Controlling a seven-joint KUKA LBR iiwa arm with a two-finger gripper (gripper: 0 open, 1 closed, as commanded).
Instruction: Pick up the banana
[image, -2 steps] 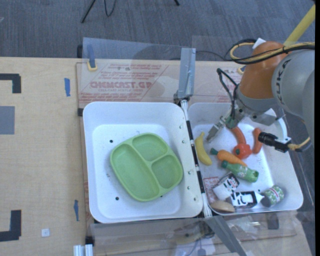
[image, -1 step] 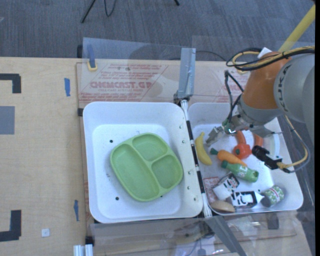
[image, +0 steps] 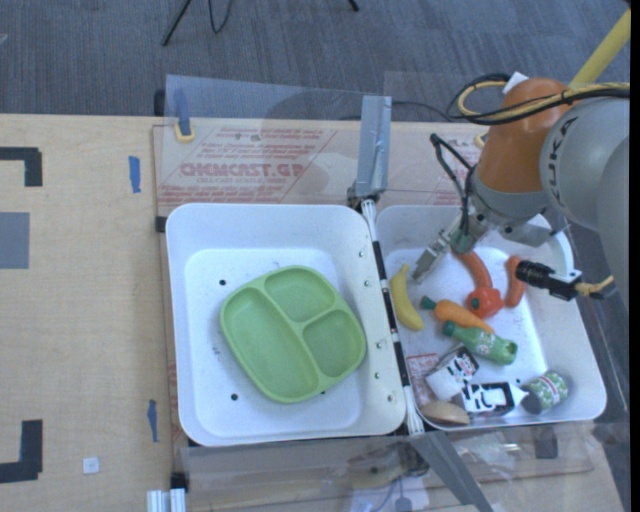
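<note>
The yellow banana (image: 404, 299) lies in the right bin (image: 585, 350), close against its left wall, running roughly front to back. My gripper (image: 436, 257) hangs over the same bin, just up and to the right of the banana's far end, its fingers slightly apart with nothing between them. The grey arm with its orange band (image: 520, 140) comes in from the upper right.
A green divided plate (image: 293, 333) fills the middle of the left bin (image: 200, 240). Crowded in the right bin are a red pepper (image: 480, 282), a carrot (image: 463, 315), a green bottle (image: 490, 346), a small can (image: 545, 390) and black-and-white packets (image: 470, 385).
</note>
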